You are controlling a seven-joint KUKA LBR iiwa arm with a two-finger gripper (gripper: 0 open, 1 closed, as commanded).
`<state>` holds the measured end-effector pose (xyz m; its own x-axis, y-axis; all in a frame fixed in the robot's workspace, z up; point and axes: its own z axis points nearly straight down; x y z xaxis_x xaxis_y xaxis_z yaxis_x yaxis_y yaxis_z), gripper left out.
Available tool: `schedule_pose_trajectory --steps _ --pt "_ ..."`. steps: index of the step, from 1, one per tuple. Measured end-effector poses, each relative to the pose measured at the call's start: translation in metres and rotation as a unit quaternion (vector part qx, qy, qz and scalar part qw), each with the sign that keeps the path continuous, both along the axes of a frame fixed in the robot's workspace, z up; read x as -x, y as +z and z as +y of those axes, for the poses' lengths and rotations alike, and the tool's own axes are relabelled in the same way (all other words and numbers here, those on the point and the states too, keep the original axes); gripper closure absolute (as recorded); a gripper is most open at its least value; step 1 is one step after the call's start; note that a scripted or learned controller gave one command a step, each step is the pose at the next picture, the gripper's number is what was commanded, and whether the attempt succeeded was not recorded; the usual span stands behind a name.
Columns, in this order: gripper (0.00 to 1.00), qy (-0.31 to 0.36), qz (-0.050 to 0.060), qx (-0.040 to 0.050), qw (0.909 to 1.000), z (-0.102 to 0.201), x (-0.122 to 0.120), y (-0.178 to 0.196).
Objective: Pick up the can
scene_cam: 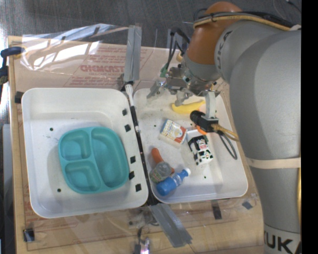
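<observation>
The grey arm reaches in from the right, its orange band sitting just above the wrist. The gripper hangs low at the arm's left end, its 2 fingers spread apart, with nothing between them.

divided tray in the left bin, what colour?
Teal: the divided tray is one plain colour, clearest in the camera view against the white left bin.

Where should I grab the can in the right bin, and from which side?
Probably take the can across its round body, coming straight down from above. It sits low in the bin, with the blue bottle against one side, an orange stick at another and the bin's left wall close by, so sideways approaches look blocked.
</observation>
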<state>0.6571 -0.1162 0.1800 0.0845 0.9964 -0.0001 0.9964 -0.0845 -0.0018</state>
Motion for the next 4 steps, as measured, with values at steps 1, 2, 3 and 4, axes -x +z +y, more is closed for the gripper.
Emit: schedule_pose_trajectory --steps 1,2,3,4 --pt "0.00 0.041 0.000 0.0002 0.9992 0.001 0.000 0.051" --pt "0.00 0.006 0.002 -0.0001 1.0000 -0.016 0.079 -0.013" --pt "0.00 0.014 -0.005 0.0004 0.9999 -0.051 0.062 -0.083" --pt "1.00 0.016 -0.006 0.0025 0.9999 -0.053 0.062 -0.071"
